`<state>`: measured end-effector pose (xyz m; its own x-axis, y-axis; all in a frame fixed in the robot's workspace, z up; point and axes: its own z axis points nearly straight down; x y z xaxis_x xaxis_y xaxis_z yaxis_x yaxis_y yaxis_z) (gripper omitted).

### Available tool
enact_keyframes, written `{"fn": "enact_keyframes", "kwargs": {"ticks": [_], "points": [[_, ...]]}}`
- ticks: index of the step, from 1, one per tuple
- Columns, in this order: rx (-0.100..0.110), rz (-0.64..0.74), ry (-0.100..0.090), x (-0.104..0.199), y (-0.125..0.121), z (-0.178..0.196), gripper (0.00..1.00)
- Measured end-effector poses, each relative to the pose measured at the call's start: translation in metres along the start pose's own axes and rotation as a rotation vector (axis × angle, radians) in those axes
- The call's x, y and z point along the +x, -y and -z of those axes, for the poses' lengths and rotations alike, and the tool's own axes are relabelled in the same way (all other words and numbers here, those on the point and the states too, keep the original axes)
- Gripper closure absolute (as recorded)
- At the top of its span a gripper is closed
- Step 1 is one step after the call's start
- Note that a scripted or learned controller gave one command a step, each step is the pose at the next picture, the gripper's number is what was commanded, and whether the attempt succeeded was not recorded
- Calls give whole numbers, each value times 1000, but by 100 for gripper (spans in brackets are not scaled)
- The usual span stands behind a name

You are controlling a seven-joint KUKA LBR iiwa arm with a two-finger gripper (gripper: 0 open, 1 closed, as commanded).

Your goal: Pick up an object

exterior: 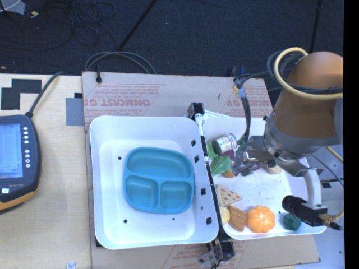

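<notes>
My gripper (242, 164) reaches down into the right bin (263, 190), over its upper left part. It hangs just right of a green leafy piece (220, 165) and just below a small tin can (225, 144) lying on its side. Nothing shows between its fingers. Lower in the same bin lie a waffle piece (228, 195), a brown cracker (238, 218), an orange fruit (260, 219) and a small teal piece (291, 222).
The left bin (106, 206) holds a blue divided plate (158, 180). A rim with black clips (202, 167) separates the two bins. A teach pendant (15, 156) lies on the bench at far left. The arm's bulk (308, 111) covers the right bin's upper right.
</notes>
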<state>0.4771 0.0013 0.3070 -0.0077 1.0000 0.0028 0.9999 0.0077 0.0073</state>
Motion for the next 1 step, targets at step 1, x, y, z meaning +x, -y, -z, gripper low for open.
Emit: {"fn": "enact_keyframes", "kwargs": {"ticks": [1], "points": [[8,-2,2,52,1,28,100]]}}
